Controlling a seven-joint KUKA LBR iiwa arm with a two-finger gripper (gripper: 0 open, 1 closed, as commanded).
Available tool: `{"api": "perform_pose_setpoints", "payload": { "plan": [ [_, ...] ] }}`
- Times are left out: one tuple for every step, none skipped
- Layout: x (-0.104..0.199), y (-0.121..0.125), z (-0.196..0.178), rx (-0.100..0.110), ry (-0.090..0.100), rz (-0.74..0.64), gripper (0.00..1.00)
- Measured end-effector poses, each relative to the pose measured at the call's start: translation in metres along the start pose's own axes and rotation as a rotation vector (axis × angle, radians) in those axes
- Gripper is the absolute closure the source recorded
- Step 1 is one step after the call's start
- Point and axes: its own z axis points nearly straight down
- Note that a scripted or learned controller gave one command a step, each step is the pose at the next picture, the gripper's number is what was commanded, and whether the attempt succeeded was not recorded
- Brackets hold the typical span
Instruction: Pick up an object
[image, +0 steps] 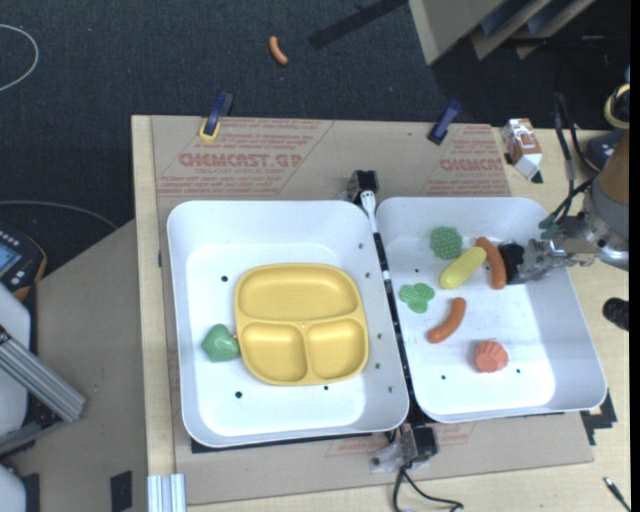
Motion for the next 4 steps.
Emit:
{"api": "perform_pose_setpoints", "payload": {
  "plan": [
    [0.000,0.002,-0.038,0.000,0.000,0.000,1.00],
    [0.041,0.028,-0.028,0.002,0.002,-0.004,1.00],
    [0.088,0.056,-0.044,0.000,0.003,-0.006,1.00],
    [0.102,0.070,-0.045,0.001,0.002,-0.002,1.00]
  ]
}}
